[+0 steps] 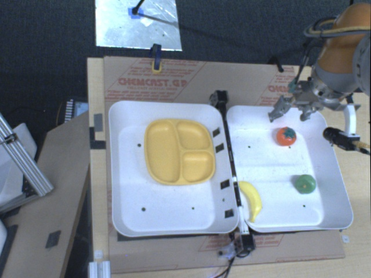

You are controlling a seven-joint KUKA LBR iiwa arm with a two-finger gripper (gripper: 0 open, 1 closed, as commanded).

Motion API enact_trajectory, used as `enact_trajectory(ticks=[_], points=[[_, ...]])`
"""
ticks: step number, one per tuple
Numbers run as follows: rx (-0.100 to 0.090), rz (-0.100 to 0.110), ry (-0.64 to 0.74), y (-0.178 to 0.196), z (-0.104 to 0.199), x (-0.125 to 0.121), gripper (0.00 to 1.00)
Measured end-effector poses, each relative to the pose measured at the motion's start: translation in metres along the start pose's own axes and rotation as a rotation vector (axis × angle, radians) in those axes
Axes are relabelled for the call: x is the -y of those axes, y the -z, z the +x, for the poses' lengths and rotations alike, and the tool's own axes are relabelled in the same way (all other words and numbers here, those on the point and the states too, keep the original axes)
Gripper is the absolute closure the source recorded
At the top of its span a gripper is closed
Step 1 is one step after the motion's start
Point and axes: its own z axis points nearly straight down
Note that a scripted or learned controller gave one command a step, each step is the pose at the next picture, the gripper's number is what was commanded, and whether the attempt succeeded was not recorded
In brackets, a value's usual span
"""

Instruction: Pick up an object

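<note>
Claw (291, 112), seemingly open, above tomato (286, 136).

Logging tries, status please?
Pincer open, holding nothing, above right bin's far edge. Tomato just below it. Nothing blocking.

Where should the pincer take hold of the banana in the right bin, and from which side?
Grip the banana across its thick middle, coming straight down from above. It lies flat and curved against the right bin's left wall, so a sideways approach looks blocked there. Set the fingers across its narrow width, not along its length. The pincer hangs above the bin's far edge, near the tomato.
</note>
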Motion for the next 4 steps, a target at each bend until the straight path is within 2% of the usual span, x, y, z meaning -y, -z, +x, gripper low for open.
enact_trajectory(ticks=[1,2,3,4], points=[[0.002,-0.013,0.002,0.008,0.0,-0.003,0.0],[0.002,-0.01,-0.001,-0.039,-0.009,0.0,0.0],[0.003,-0.016,0.005,-0.093,0.0,-0.006,0.0],[0.004,-0.023,0.005,-0.098,0.0,-0.008,0.0]])
